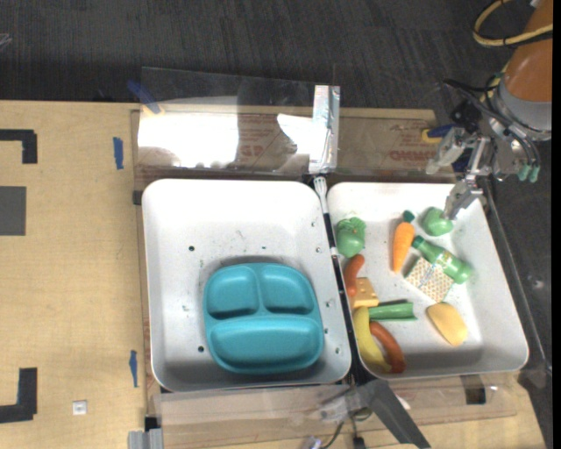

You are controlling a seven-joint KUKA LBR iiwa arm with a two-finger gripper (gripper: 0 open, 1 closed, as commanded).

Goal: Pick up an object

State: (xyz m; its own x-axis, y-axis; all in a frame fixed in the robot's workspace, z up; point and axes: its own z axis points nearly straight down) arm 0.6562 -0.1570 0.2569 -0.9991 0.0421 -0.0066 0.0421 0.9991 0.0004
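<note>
Green bottle (443,260), label unreadable | tool (459,200) above right bin (500,289) | grip state unclear

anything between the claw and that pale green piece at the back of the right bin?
Nothing visible. The claw hangs over the right bin's far corner, right beside the pale green piece. The carrot lies on that piece's other side, away from the claw.

- The arm (526,79) has an orange band with grey metal under it.
- Yellow and black cables (504,26) loop near the band.
- The end effector (462,197) is slim, silver-grey, with small blue and green parts beside it.
</note>
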